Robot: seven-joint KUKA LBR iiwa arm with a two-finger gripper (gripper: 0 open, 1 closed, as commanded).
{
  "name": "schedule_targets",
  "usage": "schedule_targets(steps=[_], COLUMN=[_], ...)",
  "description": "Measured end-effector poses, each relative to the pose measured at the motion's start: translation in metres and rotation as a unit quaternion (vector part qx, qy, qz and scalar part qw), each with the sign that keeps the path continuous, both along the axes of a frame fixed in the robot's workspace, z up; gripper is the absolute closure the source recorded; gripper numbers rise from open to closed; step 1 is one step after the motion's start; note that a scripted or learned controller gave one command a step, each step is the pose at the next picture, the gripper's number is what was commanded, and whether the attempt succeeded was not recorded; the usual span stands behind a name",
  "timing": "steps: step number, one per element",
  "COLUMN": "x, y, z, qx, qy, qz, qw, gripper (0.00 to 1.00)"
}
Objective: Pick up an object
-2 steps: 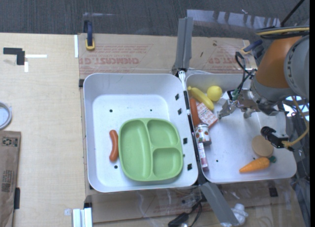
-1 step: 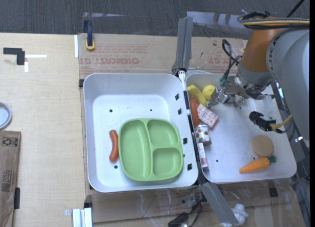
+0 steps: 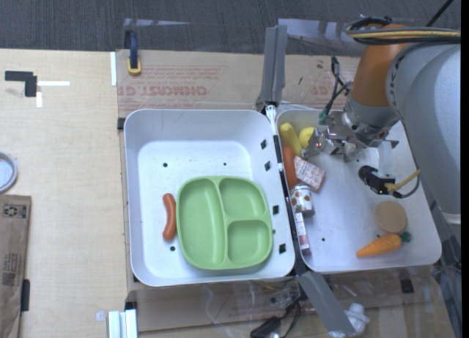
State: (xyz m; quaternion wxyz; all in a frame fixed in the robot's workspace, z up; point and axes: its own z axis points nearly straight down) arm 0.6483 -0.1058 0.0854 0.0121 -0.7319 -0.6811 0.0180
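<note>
Two white bins side by side on a pale bench (image 3: 58, 182); notes run front to back.

Right bin (image 3: 344, 219), front: carrot (image 3: 379, 245) lies flat near the front right corner, green tip to the right. Just behind it, a tan disc (image 3: 390, 217), apart from the carrot by a small gap.

Left bin (image 3: 198, 149), front half: green plate (image 3: 198, 219) with three compartments, all bare. Sausage (image 3: 169, 217) lies lengthwise just off the plate's left rim, close but not clearly touching.

Right bin, middle, along the left wall: small can (image 3: 302, 202), on its side or tilted, cannot tell which. Behind it a pink packet (image 3: 311, 174), touching or nearly touching the can. A red stick-shaped piece (image 3: 289, 166) lies against the wall beside the packet.

Right bin, far left corner: two yellow pieces (image 3: 289, 136), side by side, the right one next to the arm's tool.

Gripper (image 3: 331, 141) is low over the far part of the right bin, just right of the yellow pieces and just behind the packet. Glare and clutter there; cannot tell whether it is open or closed, nor whether it has hold of anything. Orange band (image 3: 374, 72) rises behind it.

Beyond the bins: brown cardboard (image 3: 205, 80) with printed lettering, and a blue clamp (image 3: 133, 50) at its far edge.
</note>
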Motion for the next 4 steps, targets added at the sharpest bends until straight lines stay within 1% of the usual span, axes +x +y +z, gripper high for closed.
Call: schedule_targets(steps=[1,2,3,4], x=[-0.008,0.012,0.01,0.015], y=[0.025,-0.021,-0.001,0.001], z=[0.105,0.036,0.026,0.025], qx=[0.0049,0.0049,-0.0036,-0.0021], qy=[-0.02,-0.027,-0.038,-0.037], qz=[0.116,0.138,0.146,0.148], qw=[0.993,0.9901,0.9885,0.9883], gripper=[0.0,0.0,0.0,0.0])
